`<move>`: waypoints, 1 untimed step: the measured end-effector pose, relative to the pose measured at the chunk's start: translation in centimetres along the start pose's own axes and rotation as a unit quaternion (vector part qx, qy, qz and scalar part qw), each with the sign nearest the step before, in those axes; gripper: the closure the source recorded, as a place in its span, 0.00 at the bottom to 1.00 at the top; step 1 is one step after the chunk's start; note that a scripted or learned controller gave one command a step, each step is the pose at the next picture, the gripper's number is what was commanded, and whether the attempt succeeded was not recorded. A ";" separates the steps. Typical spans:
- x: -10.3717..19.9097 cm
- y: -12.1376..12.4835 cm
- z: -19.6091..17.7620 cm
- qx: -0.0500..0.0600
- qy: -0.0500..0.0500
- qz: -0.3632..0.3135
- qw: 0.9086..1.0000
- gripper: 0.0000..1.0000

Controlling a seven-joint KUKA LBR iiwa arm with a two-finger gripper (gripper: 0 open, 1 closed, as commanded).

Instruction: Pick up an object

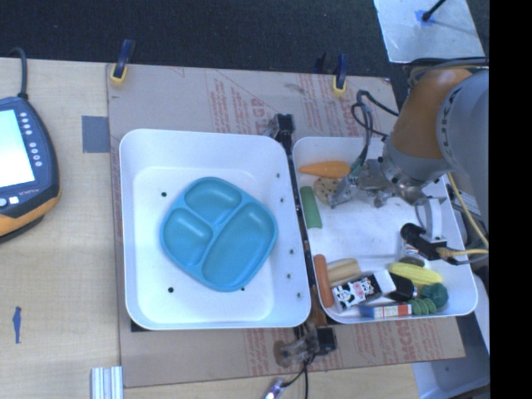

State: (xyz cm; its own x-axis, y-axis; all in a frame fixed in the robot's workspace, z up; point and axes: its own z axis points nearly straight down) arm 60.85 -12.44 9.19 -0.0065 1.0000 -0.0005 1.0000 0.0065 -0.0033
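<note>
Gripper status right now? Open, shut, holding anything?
Gripper: low in the right bin, near the orange carrot and a brownish perforated piece. Open or shut: cannot be told. No object seen in its grasp.

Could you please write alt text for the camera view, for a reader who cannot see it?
A grey arm with an orange band reaches into the right white bin, its gripper low near a carrot among small toys. The left white bin holds a blue divided plate.

Blue divided plate (219,233) in left bin (133,223); teach pendant (21,169) far left.
</note>
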 end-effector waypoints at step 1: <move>3.1 4.8 0.0 0.001 0.001 0.002 1.000 0.00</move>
State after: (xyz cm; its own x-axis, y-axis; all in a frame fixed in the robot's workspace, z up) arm 65.60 -9.32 9.17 -0.0033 1.0000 0.0005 1.0000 0.0033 -0.0044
